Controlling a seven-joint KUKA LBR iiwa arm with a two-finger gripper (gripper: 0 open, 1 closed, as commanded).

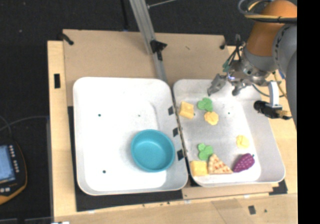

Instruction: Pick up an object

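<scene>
- In the right half of the frame, the right bin [260, 133] holds a scatter of small toy foods; none of them is between the gripper's fingers.
- The pizza slice [218, 165] lies flat near the bin's lower edge, its tip toward the upper left and its long axis running from there down to the right.
- The grapes [243, 162] lie just right of the slice, long axis tilted from lower left to upper right.
- A yellow block [198, 168] touches the slice's left side, with a green piece [204, 151] just above it.
- Higher up, a yellow cheese wedge [186, 110] sits by the bin's left wall; a second green piece [204, 103] and a yellow-orange piece [211, 117] lie close together to its right. A small yellow piece [242, 141] lies alone toward the right.
- The gripper [228, 84] hangs over the bin's upper edge, fingers spread apart with nothing held.
- The small pieces are too blurred to name for certain, and the arm [265, 33] is cut off at the right of the frame.
- The left bin [100, 98] holds a blue bowl [152, 150], upright, in its lower right part.
- Both bins rest on a tan board [100, 53] over a dark floor; a grey metal pole [142, 18] slants down from the top centre, and a handheld screen [10, 165] shows at the lower left edge.
</scene>
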